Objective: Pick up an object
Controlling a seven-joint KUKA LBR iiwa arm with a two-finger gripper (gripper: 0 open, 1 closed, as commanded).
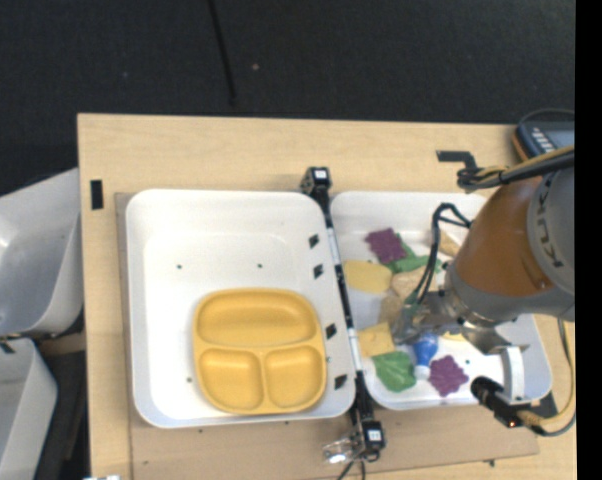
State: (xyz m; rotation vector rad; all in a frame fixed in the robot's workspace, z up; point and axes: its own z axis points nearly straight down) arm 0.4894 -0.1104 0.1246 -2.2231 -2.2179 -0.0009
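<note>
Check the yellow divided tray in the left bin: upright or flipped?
Upright. The yellow divided tray lies flat in the left bin, its three compartments facing up, with nothing visible in them.

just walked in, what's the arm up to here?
The grey-and-orange arm reaches in from the right and is down in the right bin, its gripper low among a pile of small items: purple pieces, a green piece, a blue object. Nothing is visibly lifted. The left bin holds a yellow divided tray, untouched.
</note>
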